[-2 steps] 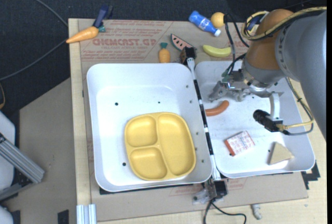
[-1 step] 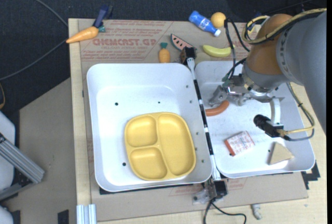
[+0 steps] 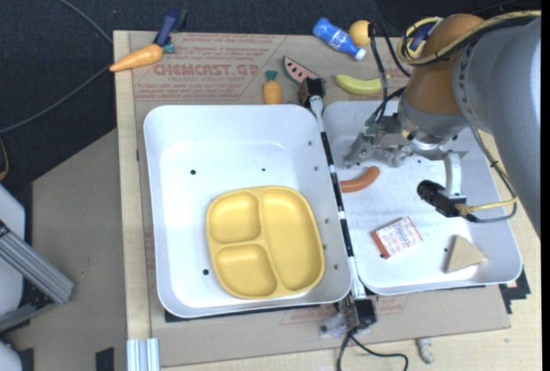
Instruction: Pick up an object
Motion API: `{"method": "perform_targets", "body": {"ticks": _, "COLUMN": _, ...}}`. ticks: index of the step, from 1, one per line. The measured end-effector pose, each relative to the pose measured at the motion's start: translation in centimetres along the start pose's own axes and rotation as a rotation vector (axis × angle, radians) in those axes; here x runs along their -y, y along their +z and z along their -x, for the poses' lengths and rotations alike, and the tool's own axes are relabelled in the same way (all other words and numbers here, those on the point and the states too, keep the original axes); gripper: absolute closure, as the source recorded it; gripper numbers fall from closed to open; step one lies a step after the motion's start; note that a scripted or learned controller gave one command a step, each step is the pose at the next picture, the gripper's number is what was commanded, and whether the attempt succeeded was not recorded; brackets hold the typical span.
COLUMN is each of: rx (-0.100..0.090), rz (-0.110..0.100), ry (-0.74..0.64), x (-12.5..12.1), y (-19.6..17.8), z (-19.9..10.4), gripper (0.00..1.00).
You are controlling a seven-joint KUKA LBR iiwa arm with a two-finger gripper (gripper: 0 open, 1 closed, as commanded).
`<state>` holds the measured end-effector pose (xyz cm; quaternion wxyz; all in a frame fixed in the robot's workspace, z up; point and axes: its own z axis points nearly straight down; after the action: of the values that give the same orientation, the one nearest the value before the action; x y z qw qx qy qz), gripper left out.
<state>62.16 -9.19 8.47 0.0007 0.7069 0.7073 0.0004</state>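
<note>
Nearest the camera in the right bin [image 3: 430, 276], a tan wedge [image 3: 464, 256] lay flat close to the front right corner. Just left of it and slightly farther back sat a red-and-white packet [image 3: 397, 237], small, roughly square and turned at a slant. Across the divider, the left bin [image 3: 172, 146] held a yellow plate [image 3: 264, 240] with three compartments, lying toward the front of the bin.

Farther back in the right bin lay a sausage [image 3: 359, 180]: short, smooth, orange-red and gently curved. It rested on the white floor close to the wall shared with the left bin, its left end lower in the view than its right.

Just beyond the sausage and above it, the end effector [image 3: 371, 151] hung over the rear left part of the right bin, on the grey arm reaching in from the right. Whether it was open or closed could not be told, and nothing was visibly gripped.

Behind the bins, on the counter [image 3: 223, 60], lay a banana [image 3: 358, 85], a watermelon slice [image 3: 295, 69] and a blue bottle [image 3: 338, 38]. A carrot [image 3: 137, 58] lay at the far left corner.
</note>
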Motion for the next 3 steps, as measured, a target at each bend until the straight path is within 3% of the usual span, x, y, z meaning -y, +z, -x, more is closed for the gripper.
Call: {"method": "perform_targets", "body": {"ticks": 3, "rx": -0.001, "rz": -0.003, "ry": 0.000, "x": 0.78, "y": 0.00, "z": 0.04, "gripper": 0.00}}
